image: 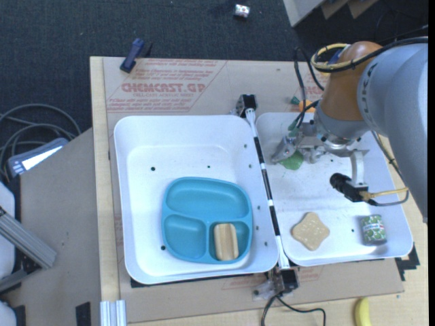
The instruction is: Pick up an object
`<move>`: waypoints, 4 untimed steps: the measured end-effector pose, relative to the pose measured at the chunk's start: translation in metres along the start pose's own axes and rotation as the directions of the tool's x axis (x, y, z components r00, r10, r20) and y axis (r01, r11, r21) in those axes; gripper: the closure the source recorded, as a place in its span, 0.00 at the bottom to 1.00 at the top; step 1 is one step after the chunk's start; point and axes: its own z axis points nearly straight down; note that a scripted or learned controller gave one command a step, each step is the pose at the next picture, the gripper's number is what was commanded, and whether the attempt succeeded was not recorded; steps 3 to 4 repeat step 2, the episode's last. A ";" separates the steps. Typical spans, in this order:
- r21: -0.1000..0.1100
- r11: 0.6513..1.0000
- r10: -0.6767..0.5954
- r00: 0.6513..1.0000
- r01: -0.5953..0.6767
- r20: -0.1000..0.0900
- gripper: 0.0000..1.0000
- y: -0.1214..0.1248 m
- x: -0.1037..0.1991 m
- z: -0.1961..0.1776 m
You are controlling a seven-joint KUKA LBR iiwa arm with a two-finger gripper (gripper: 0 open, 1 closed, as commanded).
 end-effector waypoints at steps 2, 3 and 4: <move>-0.008 1.000 0.001 1.000 -0.001 0.004 1.00 0.013 -0.030 -0.011; -0.008 1.000 0.001 1.000 -0.001 0.004 1.00 0.013 -0.030 -0.011; -0.008 1.000 0.001 1.000 -0.001 0.004 1.00 0.013 -0.030 -0.011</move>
